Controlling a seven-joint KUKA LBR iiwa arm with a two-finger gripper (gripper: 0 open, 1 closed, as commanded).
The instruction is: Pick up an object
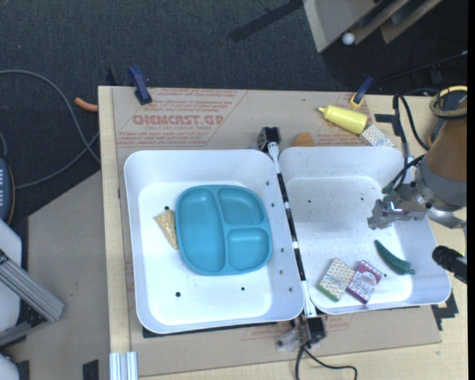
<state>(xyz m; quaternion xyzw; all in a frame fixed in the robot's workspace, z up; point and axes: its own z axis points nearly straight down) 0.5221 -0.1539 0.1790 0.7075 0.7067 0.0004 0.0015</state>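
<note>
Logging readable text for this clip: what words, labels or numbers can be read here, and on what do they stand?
"CHEMCAST GP": large red print on the brown board behind the left bin.
Smaller red lines above and below it: too blurred to read.
Print on the two small packets in the right bin: too small to read.

A dark grey carpeted floor [185, 44] surrounds the bench [185, 111], whose top is a pale brown board printed with red lettering at its far left. Blue clamps [139, 84] grip the bench's far edge, one to the left and one to the right. A thin grey cable [70, 111] loops over the floor at the left. In the far right corner stands pale boxy furniture [371, 22]. A ribbed metal rail [30, 286] lies at the near left. The light is even and soft.
</note>
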